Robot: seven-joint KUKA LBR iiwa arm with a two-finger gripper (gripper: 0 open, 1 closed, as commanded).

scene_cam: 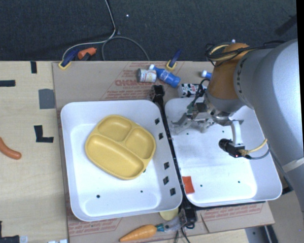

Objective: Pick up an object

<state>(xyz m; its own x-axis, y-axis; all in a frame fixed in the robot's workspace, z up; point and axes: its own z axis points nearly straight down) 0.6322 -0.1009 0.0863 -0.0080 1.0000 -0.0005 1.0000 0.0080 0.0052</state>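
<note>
Yellow divided plate (pixel 121 146) sits in left bin (pixel 77 198); looks light, stiff, slick (judging: grab the rim). Jaws (pixel 185 123) low in right bin (pixel 267 188), opening can't tell.

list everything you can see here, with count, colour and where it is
divided plate: 1, yellow, in the left bin
left bin: 1, white, bench centre-left
right bin: 1, white, beside the left bin
small flat piece: 1, orange-red, right bin's near left corner
toy carrot: 1, orange, on the cardboard below the bins
toy sausage: 1, orange-red, far left on the bench
bottle: 1, white and blue, lying behind the bins
clamps: 2, blue and orange, cardboard's back edge
arm: 1, grey with orange band, over the right bin
gripper: 1, metal, low in the right bin's back part
</note>
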